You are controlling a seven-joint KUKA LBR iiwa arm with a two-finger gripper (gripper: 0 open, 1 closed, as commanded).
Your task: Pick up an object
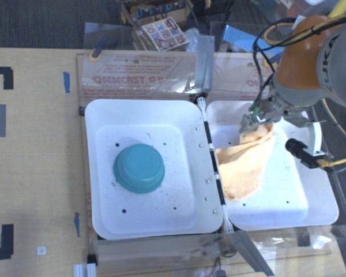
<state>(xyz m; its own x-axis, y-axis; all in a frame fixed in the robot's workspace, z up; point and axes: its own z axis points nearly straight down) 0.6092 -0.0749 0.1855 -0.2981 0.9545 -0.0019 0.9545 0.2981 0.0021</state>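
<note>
**Two bins, one cloth on the way up**

Two shallow white bins sit side by side on the bench, and the right bin (pixel 320 206) is the landmark for everything here. Over its far half hangs the hand (pixel 255 120), its fingers pinched on the top corner of an orange cloth (pixel 245 169). From that pinch the cloth drapes down and toward the near-left of the right bin, fanning wider as it falls. Its lower edge seems to rest on the bin floor close to the divider, so the lift looks only partly made: a limp fabric held by one corner trails its bulk behind.

Left of the right bin, in the neighbouring left bin (pixel 101 120), a teal bowl (pixel 139 167) lies upside down near the middle, well apart from the cloth and out of the arm's way.

Gripping a corner makes sense for a soft thing, since there is no rigid body to close around. My judgement is that the hold is thin, and the cloth could slip free as more of its weight comes off the floor.
</note>
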